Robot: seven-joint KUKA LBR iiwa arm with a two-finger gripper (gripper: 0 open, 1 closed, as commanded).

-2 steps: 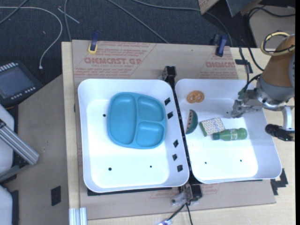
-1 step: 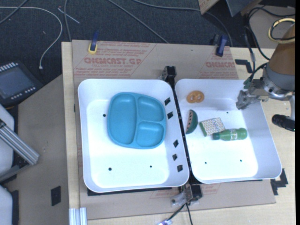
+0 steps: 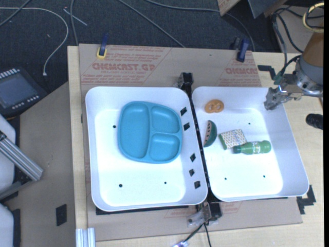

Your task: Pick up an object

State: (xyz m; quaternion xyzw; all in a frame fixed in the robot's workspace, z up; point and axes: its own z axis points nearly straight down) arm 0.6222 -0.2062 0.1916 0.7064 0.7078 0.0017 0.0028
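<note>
In the right bin (image 3: 288,179), 4 items cluster from 9 to 12 o'clock: cookie (image 3: 214,106), watermelon slice (image 3: 208,133), patterned packet (image 3: 232,138), green bottle (image 3: 253,147). Its 6 o'clock half lies open. The blue plate (image 3: 150,131) fills the left bin (image 3: 103,184) toward 12 o'clock.

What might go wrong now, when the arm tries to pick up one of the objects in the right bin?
1. The green bottle lies on its side touching the patterned packet; a grasp may catch both or make the bottle roll away.
2. The watermelon slice sits close to the right bin's left wall, so the wall could block the claw.
3. The claw is near the bin's upper right rim and might hit it when descending.
</note>
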